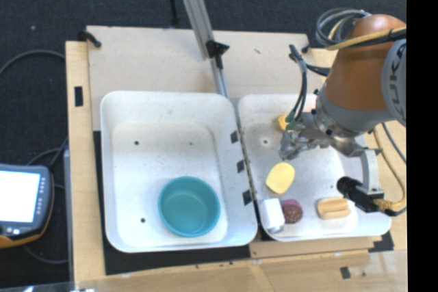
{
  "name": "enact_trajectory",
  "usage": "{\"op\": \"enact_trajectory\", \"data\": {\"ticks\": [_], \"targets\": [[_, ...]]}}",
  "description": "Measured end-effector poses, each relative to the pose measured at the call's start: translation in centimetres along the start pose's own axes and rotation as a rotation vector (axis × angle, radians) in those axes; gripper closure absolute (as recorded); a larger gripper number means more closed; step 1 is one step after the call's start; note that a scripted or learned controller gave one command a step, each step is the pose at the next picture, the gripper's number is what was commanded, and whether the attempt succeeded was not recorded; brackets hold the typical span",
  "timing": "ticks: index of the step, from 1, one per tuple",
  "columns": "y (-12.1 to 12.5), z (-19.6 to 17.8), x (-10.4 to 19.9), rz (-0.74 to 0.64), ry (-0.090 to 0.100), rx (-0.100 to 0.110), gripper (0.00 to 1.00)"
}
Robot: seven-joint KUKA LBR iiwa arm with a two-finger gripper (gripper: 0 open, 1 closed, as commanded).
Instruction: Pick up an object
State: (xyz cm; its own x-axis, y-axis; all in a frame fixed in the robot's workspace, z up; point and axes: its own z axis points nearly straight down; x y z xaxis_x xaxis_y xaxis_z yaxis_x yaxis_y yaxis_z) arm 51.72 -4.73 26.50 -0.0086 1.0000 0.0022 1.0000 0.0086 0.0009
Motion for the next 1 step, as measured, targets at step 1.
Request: {"op": "enact_trajectory", "data": {"ticks": [1], "targets": [[0.41,1.90,5.33,0.001,-0.001,0.002,1.00]]}}
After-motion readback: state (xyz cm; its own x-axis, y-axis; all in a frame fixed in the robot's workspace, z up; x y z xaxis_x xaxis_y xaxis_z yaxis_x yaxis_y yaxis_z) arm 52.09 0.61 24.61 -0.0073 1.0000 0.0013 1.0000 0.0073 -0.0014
